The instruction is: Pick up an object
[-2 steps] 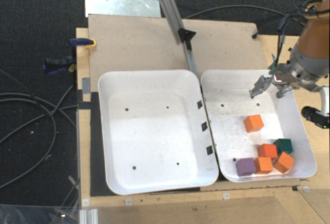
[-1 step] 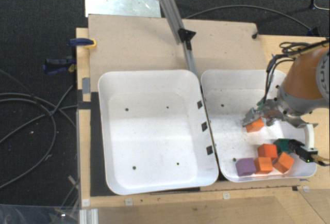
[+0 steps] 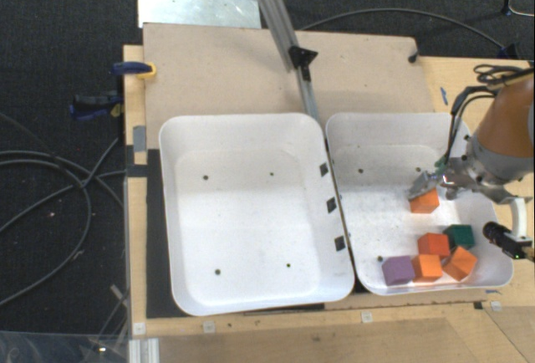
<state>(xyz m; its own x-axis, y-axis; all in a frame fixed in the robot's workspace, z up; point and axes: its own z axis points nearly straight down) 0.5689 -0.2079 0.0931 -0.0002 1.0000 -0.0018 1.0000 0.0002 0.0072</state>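
The right bin [image 3: 376, 144] holds several small blocks. An orange block [image 3: 425, 202] lies alone near the bin's middle right. My gripper [image 3: 433, 185] hangs right over its upper edge, touching or nearly touching it, and the arm's orange band [image 3: 510, 123] sits above it to the right. A cluster lies in the bin's near right corner: a purple block [image 3: 399, 270], a red-orange block [image 3: 433, 243], a dark green block [image 3: 459, 235] and two more orange blocks [image 3: 429, 267] [image 3: 460, 263].
The left bin [image 3: 242, 211] adjoins the right bin, with black clips [image 3: 331, 204] along the shared rims. A slanted metal pole [image 3: 276, 10] crosses the back of the bench. Cables hang by the arm at the right edge.
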